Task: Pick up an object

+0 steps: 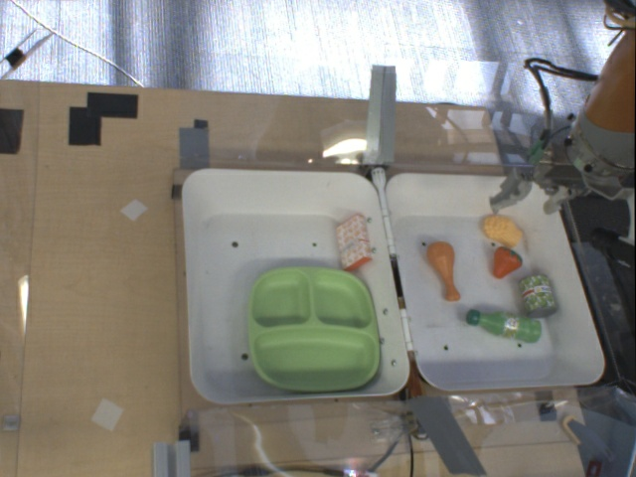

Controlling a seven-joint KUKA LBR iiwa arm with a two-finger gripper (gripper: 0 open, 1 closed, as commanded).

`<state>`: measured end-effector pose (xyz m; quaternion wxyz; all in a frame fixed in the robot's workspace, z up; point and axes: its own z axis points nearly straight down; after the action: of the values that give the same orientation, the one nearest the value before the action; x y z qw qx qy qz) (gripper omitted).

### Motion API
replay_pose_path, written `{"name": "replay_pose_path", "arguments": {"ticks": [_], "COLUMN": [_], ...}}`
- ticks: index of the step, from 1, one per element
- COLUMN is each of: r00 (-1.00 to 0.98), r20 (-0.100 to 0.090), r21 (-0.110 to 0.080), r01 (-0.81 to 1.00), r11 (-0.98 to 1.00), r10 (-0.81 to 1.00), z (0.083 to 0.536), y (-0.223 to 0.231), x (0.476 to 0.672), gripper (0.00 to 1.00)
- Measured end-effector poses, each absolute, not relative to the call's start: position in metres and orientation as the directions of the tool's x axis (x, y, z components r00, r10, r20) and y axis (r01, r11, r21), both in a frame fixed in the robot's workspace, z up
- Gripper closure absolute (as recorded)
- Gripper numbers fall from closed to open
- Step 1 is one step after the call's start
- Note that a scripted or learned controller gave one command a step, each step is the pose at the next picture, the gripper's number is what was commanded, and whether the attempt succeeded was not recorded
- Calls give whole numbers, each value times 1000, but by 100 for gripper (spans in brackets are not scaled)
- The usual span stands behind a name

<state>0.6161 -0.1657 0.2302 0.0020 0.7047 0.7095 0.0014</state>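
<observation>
The right bin [556,371] holds an orange drumstick [444,268], a yellow lumpy piece [502,231], a red strawberry-like piece [506,261], a green can [537,294] and a green bottle [507,325] lying on its side. In the left bin [214,266] lie a green divided plate [314,328] and a small pink-and-white packet [352,241]. My gripper [530,197] hangs over the far edge of the right bin, just behind the yellow piece. It is open, with nothing between its fingers.
A grey upright post [382,117] stands behind the wall that divides the bins. Black cables [545,78] loop beside the arm at the upper right. Wooden bench top [89,296] stretches to the left of the bins.
</observation>
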Motion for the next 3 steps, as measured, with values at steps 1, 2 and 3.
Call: {"name": "replay_pose_path", "arguments": {"ticks": [1, 2, 3], "r00": [0, 87, -9], "r20": [-2, -1, -1], "r21": [8, 9, 6], "r01": [1000, 996, 1000], "r11": [0, -87, 9], "r10": [1000, 996, 1000], "z": [105, 89, 87], "y": [-168, -179, -184], "x": [629, 672, 620], "gripper": [0, 0, 0]}}
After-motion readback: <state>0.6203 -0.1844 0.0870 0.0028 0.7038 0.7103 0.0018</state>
